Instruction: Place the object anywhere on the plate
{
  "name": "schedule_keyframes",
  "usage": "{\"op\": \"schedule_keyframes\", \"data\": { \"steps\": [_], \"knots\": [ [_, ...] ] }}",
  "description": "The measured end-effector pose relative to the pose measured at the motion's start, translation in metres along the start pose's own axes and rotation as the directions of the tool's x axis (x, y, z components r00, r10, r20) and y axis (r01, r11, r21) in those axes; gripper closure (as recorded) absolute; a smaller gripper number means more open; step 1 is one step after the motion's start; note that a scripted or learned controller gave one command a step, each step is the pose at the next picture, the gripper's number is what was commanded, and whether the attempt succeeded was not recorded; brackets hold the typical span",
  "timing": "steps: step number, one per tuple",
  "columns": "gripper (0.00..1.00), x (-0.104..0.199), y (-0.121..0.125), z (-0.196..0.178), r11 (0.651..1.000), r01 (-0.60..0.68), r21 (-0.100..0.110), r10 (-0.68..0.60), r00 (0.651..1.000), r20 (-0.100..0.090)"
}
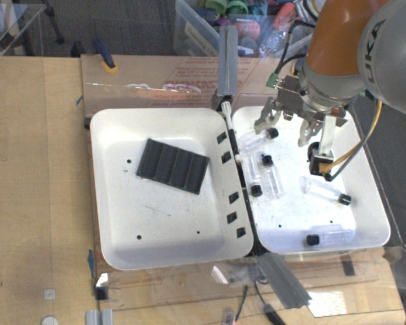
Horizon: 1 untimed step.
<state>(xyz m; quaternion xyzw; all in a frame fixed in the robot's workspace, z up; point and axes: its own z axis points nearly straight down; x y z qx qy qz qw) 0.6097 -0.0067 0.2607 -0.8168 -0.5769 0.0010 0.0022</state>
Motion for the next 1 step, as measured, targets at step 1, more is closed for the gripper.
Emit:
{"op": "schedule_keyframes", "data": {
  "steps": [1],
  "knots": [
    [0.0,0.0141,-0.0288,0.0766,0.987,0.159,-0.001,-0.159,0.987,0.002]
  ]
}}
